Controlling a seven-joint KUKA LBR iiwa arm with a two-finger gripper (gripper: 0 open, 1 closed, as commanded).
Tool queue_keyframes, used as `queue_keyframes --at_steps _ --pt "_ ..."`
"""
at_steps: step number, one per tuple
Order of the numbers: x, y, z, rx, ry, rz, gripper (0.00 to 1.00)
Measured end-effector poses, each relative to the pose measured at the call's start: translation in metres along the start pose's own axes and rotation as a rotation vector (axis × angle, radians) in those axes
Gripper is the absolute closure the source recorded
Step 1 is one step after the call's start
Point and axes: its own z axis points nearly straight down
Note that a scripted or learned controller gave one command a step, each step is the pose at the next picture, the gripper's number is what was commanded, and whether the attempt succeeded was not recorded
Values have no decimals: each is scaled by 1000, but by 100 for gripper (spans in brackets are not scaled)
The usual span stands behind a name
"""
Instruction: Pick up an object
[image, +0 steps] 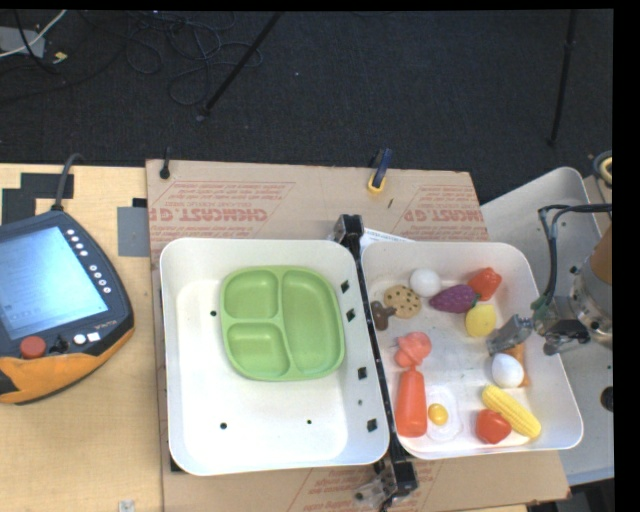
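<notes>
Jaws (516, 334), state I cannot tell, sit among lemon (481, 319), white egg (507, 371) and corn (511, 411).

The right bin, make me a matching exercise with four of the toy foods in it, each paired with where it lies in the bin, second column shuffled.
Things:
1. cookie
2. corn cob
3. red pepper
4. fried egg

Places in the right bin:
A. near the front right corner, beside a red tomato
B. toward the back right, next to the purple piece
C. at the left side, close to the divider between the bins
D. at the front, just right of the tall orange-red bottle

Pairs: 1-C, 2-A, 3-B, 4-D
</notes>
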Motion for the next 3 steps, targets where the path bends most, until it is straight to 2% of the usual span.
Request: queue_keyframes --at_steps 1,2,3 --pt "-5 -4 61 7 3 -1 0" --pt "-2 -4 115 5 3 -3 0" --pt "-4 -4 102 3 3 3 100"
